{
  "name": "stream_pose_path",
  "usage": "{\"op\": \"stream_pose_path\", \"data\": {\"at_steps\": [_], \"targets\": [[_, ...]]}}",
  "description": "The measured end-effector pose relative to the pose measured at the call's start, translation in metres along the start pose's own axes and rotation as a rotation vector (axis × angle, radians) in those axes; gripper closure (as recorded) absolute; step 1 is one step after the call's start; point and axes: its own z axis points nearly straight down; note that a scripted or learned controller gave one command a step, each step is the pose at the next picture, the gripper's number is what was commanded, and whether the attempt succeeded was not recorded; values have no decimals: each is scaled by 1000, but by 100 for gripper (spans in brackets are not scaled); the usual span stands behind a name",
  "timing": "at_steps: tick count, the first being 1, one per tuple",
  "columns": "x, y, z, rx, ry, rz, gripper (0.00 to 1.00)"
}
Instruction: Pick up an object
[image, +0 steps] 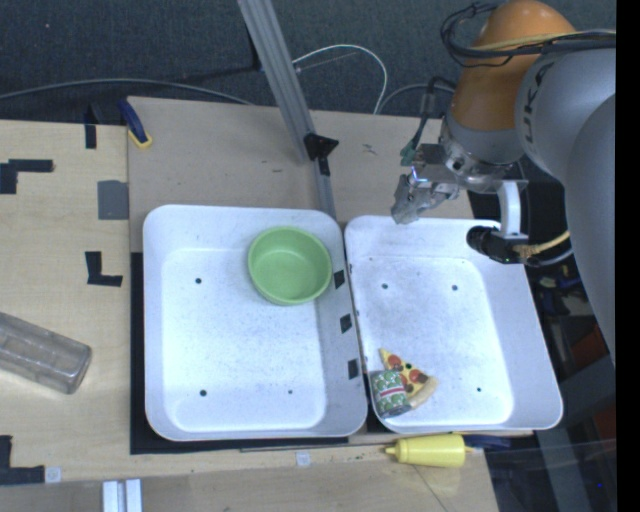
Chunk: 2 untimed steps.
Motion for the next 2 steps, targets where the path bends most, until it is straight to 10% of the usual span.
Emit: {"op": "stream_pose_path", "data": {"at_steps": [2], "targets": [[118, 18, 0, -2, 0, -2, 100]]}}
